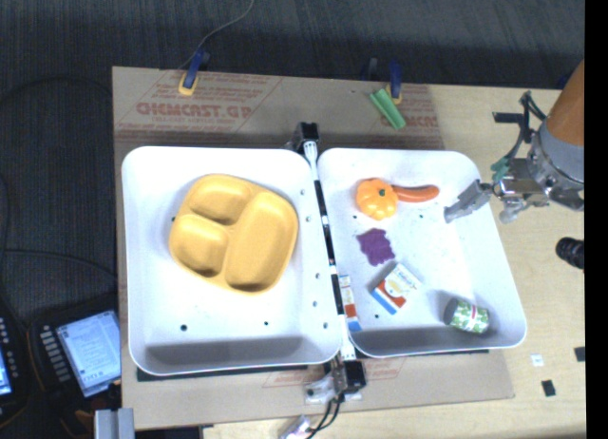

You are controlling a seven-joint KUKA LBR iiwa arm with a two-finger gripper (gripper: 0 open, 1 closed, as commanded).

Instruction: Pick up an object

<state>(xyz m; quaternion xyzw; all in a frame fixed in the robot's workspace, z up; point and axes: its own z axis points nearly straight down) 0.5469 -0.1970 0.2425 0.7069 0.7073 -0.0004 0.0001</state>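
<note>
Pumpkin [376, 199] sits at 12 o'clock in the right bin [501, 274], untouched. My gripper [472, 202] hangs at 3 o'clock, holding nothing, spread unclear. Approach stage; next I go down over it.

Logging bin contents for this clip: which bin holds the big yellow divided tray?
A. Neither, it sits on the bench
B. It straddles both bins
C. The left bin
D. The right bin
C. The yellow tray lies wholly inside the left bin, while the right bin holds the small things such as the orange toy and the green can.
</note>
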